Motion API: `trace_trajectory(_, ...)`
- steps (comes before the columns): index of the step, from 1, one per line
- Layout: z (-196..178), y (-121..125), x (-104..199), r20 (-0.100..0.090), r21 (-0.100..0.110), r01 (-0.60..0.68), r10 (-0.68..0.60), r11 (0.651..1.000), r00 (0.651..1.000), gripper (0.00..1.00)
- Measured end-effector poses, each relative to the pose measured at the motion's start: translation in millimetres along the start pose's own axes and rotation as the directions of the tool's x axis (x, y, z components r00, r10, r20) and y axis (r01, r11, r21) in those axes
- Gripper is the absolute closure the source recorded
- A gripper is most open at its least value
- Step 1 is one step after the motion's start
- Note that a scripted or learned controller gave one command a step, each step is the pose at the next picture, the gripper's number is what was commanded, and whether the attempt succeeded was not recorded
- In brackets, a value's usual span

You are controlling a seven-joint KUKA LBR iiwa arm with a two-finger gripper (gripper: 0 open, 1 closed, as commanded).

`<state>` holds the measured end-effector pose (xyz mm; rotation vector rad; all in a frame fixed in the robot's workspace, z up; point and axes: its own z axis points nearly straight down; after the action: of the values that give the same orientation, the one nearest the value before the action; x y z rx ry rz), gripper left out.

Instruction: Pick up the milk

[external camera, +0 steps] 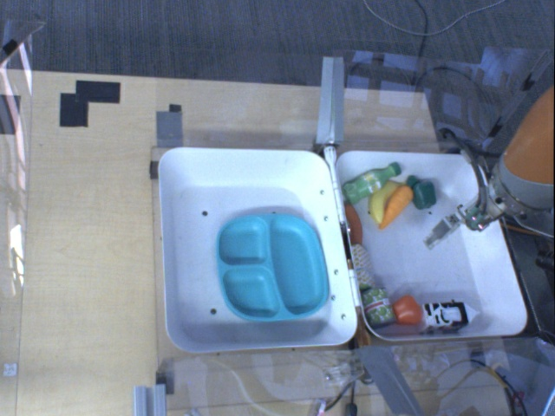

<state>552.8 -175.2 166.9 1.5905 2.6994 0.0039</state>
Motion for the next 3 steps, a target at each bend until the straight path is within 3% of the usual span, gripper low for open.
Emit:
trace_trajectory(1,67.7,-54.0,26.9,-0.002,0.002,0.050,-0.050,0.999,0.999,0.00)
trace_trajectory(2,45.4,39.2,60.2,-0.002,0.000,-0.036,0.036,0.999,0.999,0.00)
trace_trajectory(3,-19.6,66.6,109.2,-0.001,-0.001,-0.185,0.185,0.983,0.983,0.00)
